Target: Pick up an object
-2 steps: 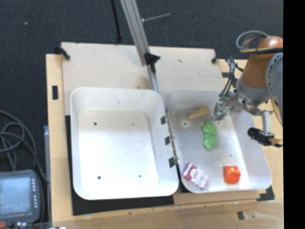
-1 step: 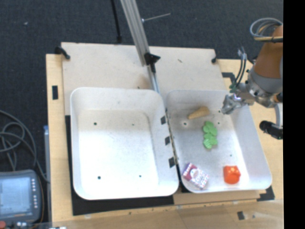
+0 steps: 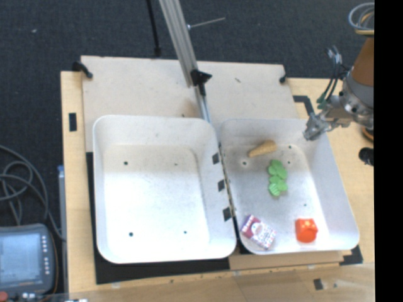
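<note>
Objects for picking all lie in the right bin [image 3: 334, 187]: a tan bread-like piece [image 3: 262, 148] near its far side, a green lumpy toy [image 3: 277, 178] in the middle, a red block [image 3: 306, 230] and a small printed packet [image 3: 259, 232] at the near edge. The gripper [image 3: 313, 131] hovers at the bin's far right corner, carrying nothing; how it is set I cannot tell. Best to choose the well-separated red block, centre above it, then descend straight.
</note>
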Controlling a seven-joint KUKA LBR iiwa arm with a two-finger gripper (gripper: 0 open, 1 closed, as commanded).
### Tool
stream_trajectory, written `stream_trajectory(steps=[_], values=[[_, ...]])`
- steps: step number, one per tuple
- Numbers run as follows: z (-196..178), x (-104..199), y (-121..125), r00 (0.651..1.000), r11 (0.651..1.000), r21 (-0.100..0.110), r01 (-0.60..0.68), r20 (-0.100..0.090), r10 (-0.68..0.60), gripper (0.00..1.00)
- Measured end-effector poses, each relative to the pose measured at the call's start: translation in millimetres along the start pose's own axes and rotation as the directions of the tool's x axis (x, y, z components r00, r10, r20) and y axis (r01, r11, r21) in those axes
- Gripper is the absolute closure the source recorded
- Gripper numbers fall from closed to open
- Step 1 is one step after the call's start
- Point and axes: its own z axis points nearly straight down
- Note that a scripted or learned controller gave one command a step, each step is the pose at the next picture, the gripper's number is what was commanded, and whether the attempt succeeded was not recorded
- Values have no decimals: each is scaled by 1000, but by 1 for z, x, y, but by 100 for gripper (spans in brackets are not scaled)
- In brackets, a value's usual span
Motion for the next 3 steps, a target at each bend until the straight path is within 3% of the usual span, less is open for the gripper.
stream_trajectory(steps=[1, 3], values=[[-46, -1, 2, 1000, 1000, 1, 1, 0, -1, 100], [-33, 106, 18, 1000, 1000, 6, 4, -2, -4, 100]])
